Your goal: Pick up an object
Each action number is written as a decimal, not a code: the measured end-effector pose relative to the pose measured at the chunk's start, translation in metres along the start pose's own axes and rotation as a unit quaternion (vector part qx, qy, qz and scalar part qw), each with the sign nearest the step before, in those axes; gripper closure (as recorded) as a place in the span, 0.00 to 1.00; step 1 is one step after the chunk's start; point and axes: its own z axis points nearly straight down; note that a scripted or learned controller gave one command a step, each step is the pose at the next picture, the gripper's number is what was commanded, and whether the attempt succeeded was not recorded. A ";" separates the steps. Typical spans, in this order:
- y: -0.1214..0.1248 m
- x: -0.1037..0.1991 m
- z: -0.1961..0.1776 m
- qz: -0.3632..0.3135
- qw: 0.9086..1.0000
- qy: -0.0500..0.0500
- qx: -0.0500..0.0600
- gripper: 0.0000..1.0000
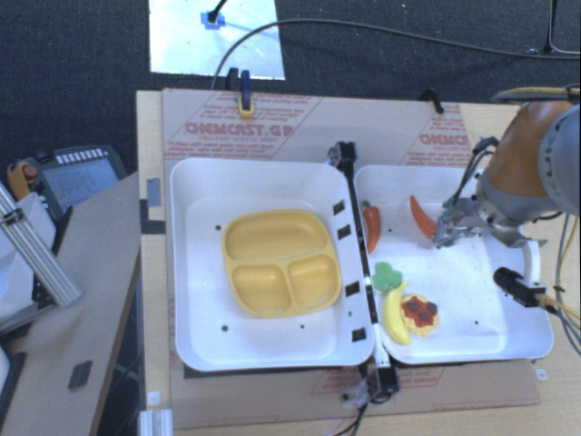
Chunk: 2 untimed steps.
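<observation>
While the gripper (445,234) hangs low in the right bin (522,334), we can't tell how it's set. Just beside it lies a curved orange-red pepper (420,215). Another pepper (372,228) hugs the divider. Nearer us: green broccoli (388,276), smooth yellow banana (395,315), round pizza slice (419,313). The left bin (195,334) holds a yellow three-compartment tray (280,262).

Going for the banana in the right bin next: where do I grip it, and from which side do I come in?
Grip the banana across its narrow middle, descending from above. It lies flat and lengthwise up the bin, so the fingers would likely close best across its width. That is tight: the bin's inner wall lies close on its left, the round pizza-like toy touches its right, and the green piece sits at its top.
</observation>
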 end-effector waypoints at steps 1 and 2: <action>0.005 -0.001 -0.044 -0.002 1.000 0.000 -0.001 1.00; 0.014 0.006 -0.095 -0.003 1.000 0.000 -0.002 1.00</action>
